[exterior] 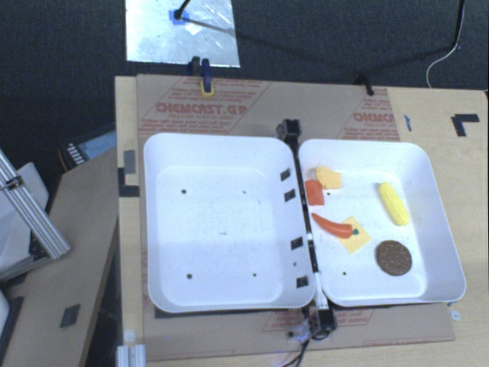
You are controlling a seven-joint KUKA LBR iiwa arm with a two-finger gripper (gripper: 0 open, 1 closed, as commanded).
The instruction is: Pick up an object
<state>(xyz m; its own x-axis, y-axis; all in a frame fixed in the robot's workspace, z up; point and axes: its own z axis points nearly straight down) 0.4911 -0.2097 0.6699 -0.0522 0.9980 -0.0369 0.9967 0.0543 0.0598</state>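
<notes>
At the far left edge, an aluminium frame rail slants beside a tan side table, and dark carpet runs behind everything. On that carpet lies a shiny metal sheet with a scrap of blue tape where a black rod meets it.

Below it starts my wooden bench, covered by a printed cardboard sheet that a yellow clamp pins at the back edge. The left bin sits on the cardboard, its white floor marked by a few small dark dots. Black clips run down the seam where it touches the right bin.

All the things I could pick lie in the right bin. Nearest the seam is an orange-red block, with a yellow wedge touching it just behind. In front of them a red chili pepper lies partly across a flat yellow cheese slice. Further right, a corn cob lies by itself, well apart from the block. Near the front right, a brown round patty lies flat, just beside the cheese slice.

A thin white cable loops over the carpet at the top right. What state my gripper is in, I cannot tell.
</notes>
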